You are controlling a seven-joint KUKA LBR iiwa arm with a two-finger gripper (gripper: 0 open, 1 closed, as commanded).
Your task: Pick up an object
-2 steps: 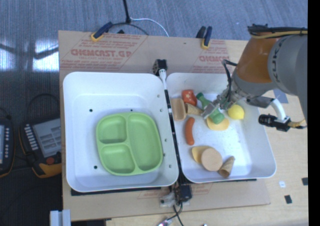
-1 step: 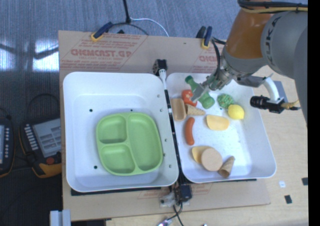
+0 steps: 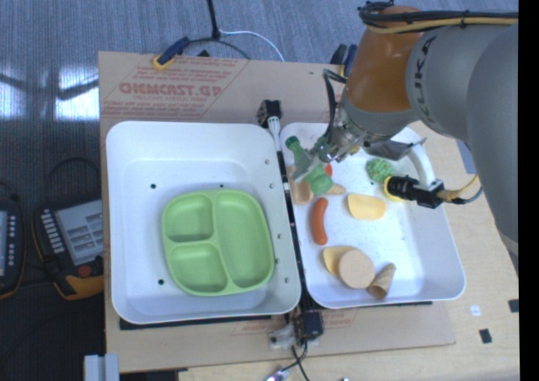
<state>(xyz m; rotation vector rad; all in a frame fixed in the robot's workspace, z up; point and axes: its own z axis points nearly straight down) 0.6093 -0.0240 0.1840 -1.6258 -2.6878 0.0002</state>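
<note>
Gripper [image 3: 324,152] is low over the upper left corner of the right bin [image 3: 438,274], at the end of the grey arm [image 3: 472,59] that comes in from the right and bends down at its orange band [image 3: 383,76]. I cannot tell its state, because the wrist covers it. Just below the gripper lies a green toy piece [image 3: 319,181], very near, maybe touching. Further below is a red sausage [image 3: 319,221], and to its right a yellow wedge [image 3: 366,206]. Right of the gripper is a green leafy toy [image 3: 379,169]. Far below lie a round tan disc [image 3: 354,269] and a cone [image 3: 381,281]. Left of the gripper, the left bin [image 3: 135,152] holds a green divided plate [image 3: 218,241].
</note>
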